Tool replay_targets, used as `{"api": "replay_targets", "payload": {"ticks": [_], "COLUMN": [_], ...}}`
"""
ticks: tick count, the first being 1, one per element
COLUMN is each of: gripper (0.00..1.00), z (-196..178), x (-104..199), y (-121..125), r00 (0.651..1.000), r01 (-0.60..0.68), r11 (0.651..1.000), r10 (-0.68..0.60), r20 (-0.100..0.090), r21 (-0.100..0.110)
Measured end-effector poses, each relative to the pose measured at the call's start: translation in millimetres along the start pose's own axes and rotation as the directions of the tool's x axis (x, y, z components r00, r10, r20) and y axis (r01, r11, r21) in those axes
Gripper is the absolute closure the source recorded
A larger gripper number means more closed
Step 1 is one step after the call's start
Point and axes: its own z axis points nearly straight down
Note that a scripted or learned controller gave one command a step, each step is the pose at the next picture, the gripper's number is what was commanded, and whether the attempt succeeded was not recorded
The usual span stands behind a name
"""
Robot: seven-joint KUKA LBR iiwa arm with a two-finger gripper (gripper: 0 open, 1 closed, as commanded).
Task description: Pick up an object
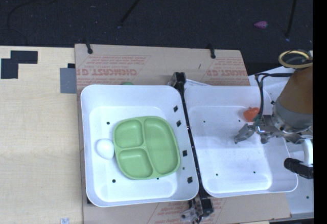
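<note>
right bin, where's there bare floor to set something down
Bare floor in the right bin: its middle and near half, from the divider to the gripper. Crowded at the far right, round the orange object. The left bin is mostly green tray and white ball.

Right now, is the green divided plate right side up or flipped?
Right side up. The green plate in the left bin shows its three hollow compartments facing the camera, raised dividers between them. It lies flat beside a white ball.
</note>
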Motion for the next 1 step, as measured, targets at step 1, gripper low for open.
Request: {"api": "replay_targets", "payload": {"ticks": [1], "gripper": [0.00], "z": [44.7], "x": [0.8], "y": [0.5], "r00": [1.000], "r01": [-0.001], "r11": [1.000], "r10": [0.002], "r20": [0.003], "r21": [-0.006]}}
